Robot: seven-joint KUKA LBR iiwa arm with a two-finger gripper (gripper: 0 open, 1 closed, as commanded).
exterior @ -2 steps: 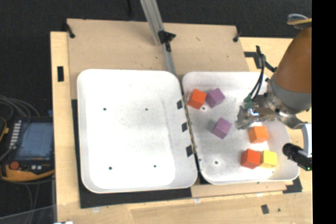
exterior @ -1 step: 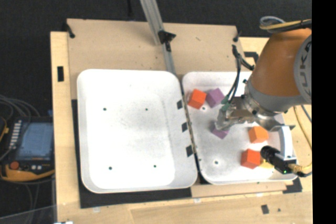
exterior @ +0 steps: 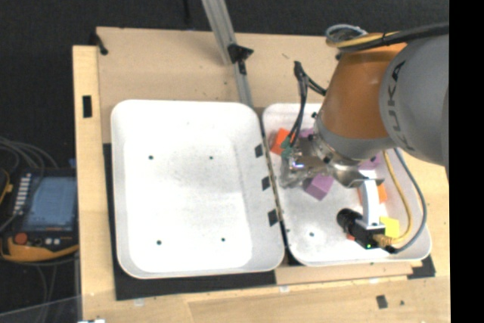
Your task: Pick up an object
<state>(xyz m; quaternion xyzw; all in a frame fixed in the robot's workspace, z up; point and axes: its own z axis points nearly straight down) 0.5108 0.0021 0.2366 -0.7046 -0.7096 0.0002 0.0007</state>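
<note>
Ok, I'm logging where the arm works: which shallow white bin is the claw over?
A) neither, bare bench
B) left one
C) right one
C: the claw hangs above the view's right shallow white bin, beside a small purple block.

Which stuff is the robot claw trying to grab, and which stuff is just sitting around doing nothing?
For the job:
claw
purple block
orange piece
bin under the arm

Just lying about:
other white bin
control pad with a blue screen
metal pole
</note>
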